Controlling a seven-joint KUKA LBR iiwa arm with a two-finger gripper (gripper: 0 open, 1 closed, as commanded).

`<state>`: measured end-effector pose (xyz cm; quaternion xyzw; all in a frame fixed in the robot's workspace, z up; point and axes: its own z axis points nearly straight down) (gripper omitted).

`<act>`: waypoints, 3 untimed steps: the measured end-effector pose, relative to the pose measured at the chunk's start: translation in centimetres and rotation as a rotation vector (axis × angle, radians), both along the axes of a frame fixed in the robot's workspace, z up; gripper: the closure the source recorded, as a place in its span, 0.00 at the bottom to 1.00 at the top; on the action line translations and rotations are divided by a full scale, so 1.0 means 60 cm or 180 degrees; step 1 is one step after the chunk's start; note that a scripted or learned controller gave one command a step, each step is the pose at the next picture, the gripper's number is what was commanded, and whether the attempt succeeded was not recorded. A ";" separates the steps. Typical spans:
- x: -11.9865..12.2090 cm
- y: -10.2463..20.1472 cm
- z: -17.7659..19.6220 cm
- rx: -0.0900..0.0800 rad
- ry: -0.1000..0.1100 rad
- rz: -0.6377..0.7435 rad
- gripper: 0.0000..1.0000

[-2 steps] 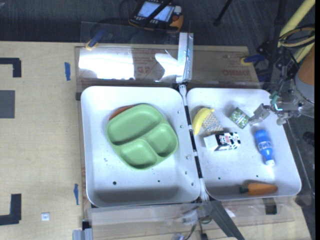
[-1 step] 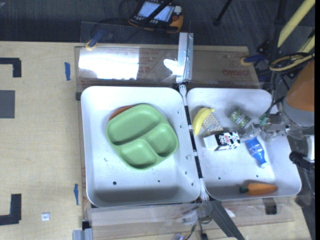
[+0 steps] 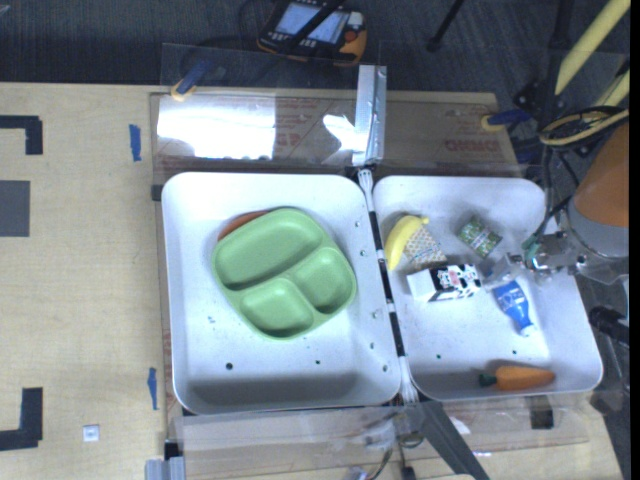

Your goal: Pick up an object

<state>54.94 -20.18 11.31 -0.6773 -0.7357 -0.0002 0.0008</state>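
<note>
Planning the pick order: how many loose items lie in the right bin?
5: banana far left, green packet far middle, cow-print box centre, blue tube right, carrot near edge.

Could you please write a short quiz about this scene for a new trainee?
1. True or false: the green divided plate lies in the left bin.
2. Which thing lies nearest the front wall of the right bin? A) banana B) carrot C) blue tube
3. Fill in: the black-and-white carton lies just in front of the ____.

Key: 1 true; 2 B; 3 banana.
</note>
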 end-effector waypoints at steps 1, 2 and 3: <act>-0.026 -0.008 -0.040 0.0030 -0.0030 0.0126 0.00; -0.027 -0.014 -0.025 0.0003 -0.0037 0.0116 1.00; 0.024 0.055 0.155 -0.0006 -0.0010 0.0384 1.00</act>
